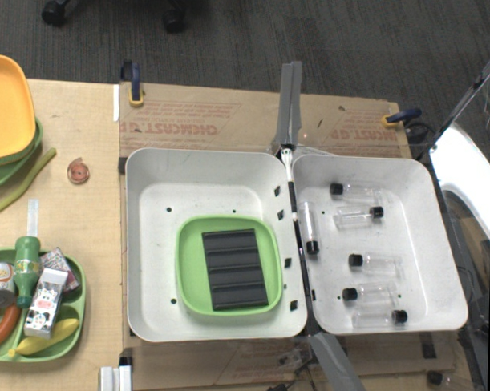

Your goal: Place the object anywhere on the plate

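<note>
How far the gripper was open, or whether it had hold of anything, could not be told. A pale curved shape (461,168) was cut off at the right edge, too little of it in frame to say what it was.

The dark ridged block (234,269) lay flat on the green plate (189,265) in the left bin (147,227), nothing touching it. In the right bin (425,197) lay several clear vials (357,215) with black caps. Their glass was nearly lost against the white floor, so the caps were the surest sign of them. One vial (307,229) lay along the wall by the seam between the bins.

Red print on the cardboard (207,121) under the bins stood upside down and could not be read with certainty. At the left, a green tray (67,337) of toy food was cut off by the frame; its labels were too small to read.
</note>
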Controlling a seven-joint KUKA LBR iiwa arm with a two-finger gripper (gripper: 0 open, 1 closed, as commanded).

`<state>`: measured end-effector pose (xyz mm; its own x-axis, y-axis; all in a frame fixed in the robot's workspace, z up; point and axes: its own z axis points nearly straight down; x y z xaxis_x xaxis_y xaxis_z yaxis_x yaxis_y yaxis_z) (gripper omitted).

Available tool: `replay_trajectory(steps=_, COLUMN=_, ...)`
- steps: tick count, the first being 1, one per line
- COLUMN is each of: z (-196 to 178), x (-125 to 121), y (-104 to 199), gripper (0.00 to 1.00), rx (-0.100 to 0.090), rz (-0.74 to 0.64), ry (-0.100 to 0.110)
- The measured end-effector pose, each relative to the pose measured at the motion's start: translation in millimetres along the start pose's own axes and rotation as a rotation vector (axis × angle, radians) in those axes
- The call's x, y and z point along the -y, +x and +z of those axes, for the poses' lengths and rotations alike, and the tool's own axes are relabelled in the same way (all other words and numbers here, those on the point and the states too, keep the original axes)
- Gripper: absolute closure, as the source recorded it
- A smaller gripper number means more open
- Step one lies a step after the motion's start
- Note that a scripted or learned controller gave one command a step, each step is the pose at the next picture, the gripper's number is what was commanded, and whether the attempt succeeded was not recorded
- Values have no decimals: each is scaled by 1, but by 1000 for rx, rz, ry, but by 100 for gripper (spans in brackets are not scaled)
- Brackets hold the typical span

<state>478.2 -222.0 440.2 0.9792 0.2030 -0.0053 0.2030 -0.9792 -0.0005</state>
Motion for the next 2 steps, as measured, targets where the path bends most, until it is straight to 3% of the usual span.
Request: replay_trajectory(steps=2, z=0, x=0, y=0, gripper=0, rx=0, rz=0, ry=0)
